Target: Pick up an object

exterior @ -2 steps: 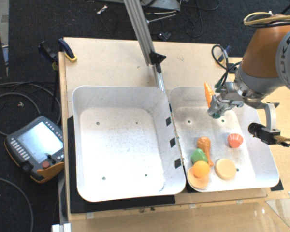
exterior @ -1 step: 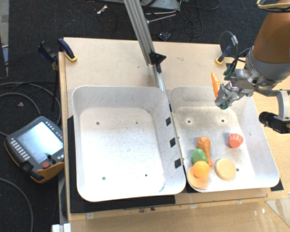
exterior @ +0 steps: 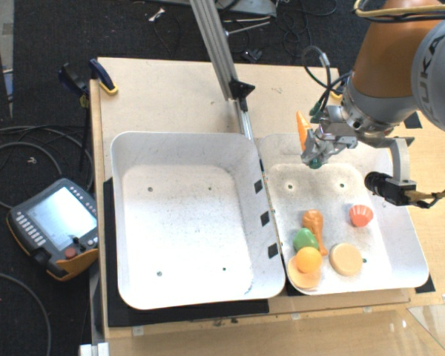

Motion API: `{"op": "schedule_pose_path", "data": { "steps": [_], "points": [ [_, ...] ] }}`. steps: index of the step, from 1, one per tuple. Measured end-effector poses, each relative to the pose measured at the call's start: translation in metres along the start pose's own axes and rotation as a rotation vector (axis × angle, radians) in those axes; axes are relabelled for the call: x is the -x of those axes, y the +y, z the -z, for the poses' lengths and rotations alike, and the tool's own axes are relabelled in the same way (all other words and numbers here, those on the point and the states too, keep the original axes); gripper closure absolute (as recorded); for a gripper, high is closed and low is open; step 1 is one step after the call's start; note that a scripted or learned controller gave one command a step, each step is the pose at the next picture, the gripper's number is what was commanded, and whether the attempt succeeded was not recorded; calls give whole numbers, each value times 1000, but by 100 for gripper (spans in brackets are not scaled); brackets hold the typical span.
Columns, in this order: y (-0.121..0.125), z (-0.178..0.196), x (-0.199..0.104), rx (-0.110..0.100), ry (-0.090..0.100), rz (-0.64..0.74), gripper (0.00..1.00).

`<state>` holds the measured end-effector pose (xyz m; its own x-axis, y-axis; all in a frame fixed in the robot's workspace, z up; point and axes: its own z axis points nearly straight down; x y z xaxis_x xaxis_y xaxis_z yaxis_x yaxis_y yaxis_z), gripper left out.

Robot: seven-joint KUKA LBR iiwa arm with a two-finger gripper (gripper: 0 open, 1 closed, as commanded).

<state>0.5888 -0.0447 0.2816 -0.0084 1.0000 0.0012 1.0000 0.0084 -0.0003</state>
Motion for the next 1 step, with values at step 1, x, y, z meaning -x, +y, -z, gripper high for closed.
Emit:
{"op": "schedule_pose_path", "data": {
  "steps": [1],
  "points": [
    [3,-22,-51,-3,0,-1,100]
  ]
}}
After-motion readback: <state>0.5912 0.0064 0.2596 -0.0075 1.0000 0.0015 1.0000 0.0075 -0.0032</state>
